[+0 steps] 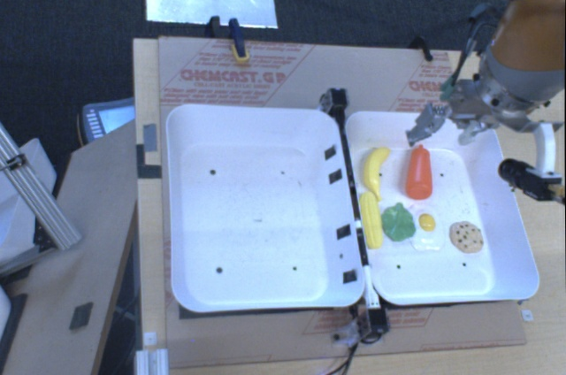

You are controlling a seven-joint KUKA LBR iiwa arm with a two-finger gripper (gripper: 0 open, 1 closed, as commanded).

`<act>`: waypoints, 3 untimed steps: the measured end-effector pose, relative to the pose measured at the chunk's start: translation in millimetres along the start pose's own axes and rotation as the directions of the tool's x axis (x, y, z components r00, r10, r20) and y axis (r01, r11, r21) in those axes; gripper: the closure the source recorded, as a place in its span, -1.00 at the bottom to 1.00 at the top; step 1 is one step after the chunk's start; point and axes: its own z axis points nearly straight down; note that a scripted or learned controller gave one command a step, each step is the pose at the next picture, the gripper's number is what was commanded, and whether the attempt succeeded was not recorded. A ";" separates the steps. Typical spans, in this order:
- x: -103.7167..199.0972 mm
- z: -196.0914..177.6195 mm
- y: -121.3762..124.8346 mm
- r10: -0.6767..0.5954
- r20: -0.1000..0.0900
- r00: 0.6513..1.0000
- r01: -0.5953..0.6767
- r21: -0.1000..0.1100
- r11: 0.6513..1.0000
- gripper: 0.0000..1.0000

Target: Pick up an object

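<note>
I am looking down at a slant on a bench (265,64) that carries 2 shallow white bins side by side. The left bin (256,205) has a bare white floor. The right bin (495,276) holds every object.

My arm (531,28), grey with an orange band, reaches in from the right and sits over the far right corner of the right bin. Its gripper (431,124) hangs above the bin's far edge, just beyond the top of the carrot. I cannot tell how the pincer is set; nothing is visibly held in it.

The task looks barely started to me: no object is lifted, all 6 rest on the bin floor, and the descent, grasp and lift are all left to do.

The carrot (419,172) is nearest the gripper and my likeliest target. It lies near the bin's middle, its long axis running far to near, almost straight up and down in the view, tip toward the gripper.

The banana (376,170) lies just left of it, curved, on a similar axis. The corn (370,220) lies nearer me along the bin's left wall. The green piece (399,222) sits just beside the corn. The cookie (466,236) lies to the right. The small yellow piece (427,222) sits between the green piece and the cookie.
</note>
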 end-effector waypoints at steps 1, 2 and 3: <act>19.5 86.9 63.6 -0.005 -0.001 1.000 0.005 0.004 1.000 -1.00; -73.0 -25.6 45.1 0.009 0.008 1.000 -0.009 -0.012 1.000 -1.00; 14.7 28.1 65.9 -0.009 -0.004 1.000 0.009 0.002 1.000 -1.00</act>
